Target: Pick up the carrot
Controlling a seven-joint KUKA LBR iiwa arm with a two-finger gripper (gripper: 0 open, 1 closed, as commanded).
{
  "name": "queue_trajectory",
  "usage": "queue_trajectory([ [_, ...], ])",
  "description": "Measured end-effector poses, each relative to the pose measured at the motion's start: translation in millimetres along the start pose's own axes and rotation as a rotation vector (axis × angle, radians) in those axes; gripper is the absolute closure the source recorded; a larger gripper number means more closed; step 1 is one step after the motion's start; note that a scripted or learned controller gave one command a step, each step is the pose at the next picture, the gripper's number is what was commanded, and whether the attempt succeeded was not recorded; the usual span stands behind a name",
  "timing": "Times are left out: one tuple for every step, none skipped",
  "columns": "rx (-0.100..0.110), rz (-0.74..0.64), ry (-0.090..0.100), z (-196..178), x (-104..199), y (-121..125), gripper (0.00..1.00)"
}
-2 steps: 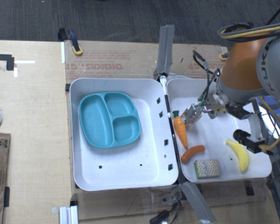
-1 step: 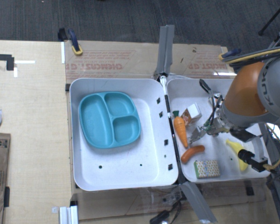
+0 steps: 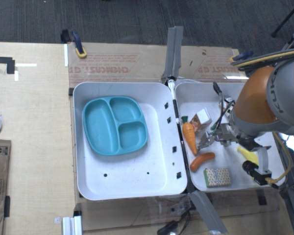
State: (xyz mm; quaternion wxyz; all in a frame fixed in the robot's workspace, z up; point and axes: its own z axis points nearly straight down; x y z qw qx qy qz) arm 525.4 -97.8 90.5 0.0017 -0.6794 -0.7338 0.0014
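The carrot (image 3: 189,137) is orange with a green stub at its top end. It lies in the right bin (image 3: 206,93) against the left wall, pointing toward the front. My gripper (image 3: 205,141) hangs low just to the right of the carrot's lower half, close beside it, and the grey arm with its orange band (image 3: 254,102) reaches in from the right. I see nothing lifted off the bin floor.
A sausage (image 3: 202,160) lies just in front of the gripper, with a green-speckled sponge (image 3: 217,176) in front of that. A small white and brown box (image 3: 201,118) sits behind the carrot and a yellow item (image 3: 248,154) to the right. The left bin (image 3: 88,180) holds a blue divided plate (image 3: 115,125).
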Motion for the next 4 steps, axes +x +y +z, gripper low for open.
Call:
queue_trajectory([
  [-0.003,-0.120,-0.002,-101,31,29,0.00],
  [0.000,0.028,-0.001,-100,11,1,0.00],
  [-0.001,-0.074,-0.002,-100,96,17,0.00],
  [-0.001,-0.079,-0.002,-100,118,18,0.00],
])
